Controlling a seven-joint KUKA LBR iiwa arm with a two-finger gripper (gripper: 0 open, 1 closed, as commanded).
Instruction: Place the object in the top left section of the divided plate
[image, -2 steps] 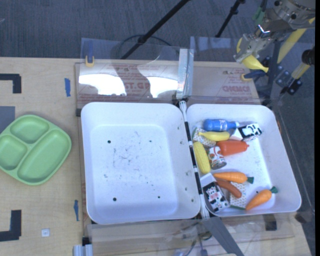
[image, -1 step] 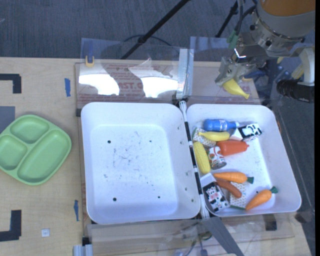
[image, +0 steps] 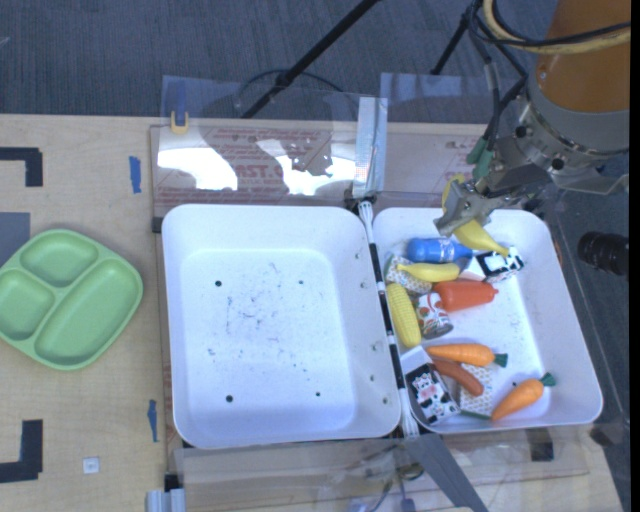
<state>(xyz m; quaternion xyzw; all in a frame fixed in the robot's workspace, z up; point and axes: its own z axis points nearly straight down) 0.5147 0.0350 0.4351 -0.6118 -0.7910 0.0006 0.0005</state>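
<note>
Bench, viewed from above at a slant. Two white bins side by side: the left bin (image: 265, 320) bare inside, the right bin (image: 560, 330) holding a heap of toy food.

Divided plate (image: 68, 297) — pale green, three sections, lying on the wooden bench well to the left of both bins. Its top left section (image: 58, 256) is the goal.

Contents of the right bin, from back to front: a blue item (image: 432, 249); a small banana (image: 482, 238); a second yellow banana (image: 432, 271); a black-and-white checked piece (image: 500, 263); a red-orange pepper (image: 466, 295); a corn cob (image: 403, 313) along the inner wall; a carrot (image: 466, 353); a second carrot (image: 520, 397) near the front corner; a black-and-white carton (image: 430, 390).

Gripper (image: 462, 213) — hanging over the back of the right bin, just above the blue item and the small banana. Whether its tips are parted or closed cannot be made out, and nothing can be seen between them.

Likely target, judged by position: the small banana or the blue item, both still in the pile. Handling: these look like hollow plastic toys — light, stiff, smooth, so prone to slip or roll out. The banana is best taken across its thick middle, not its tapered ends. Neighbours lie touching, so a finger may nudge them on the way down.
</note>
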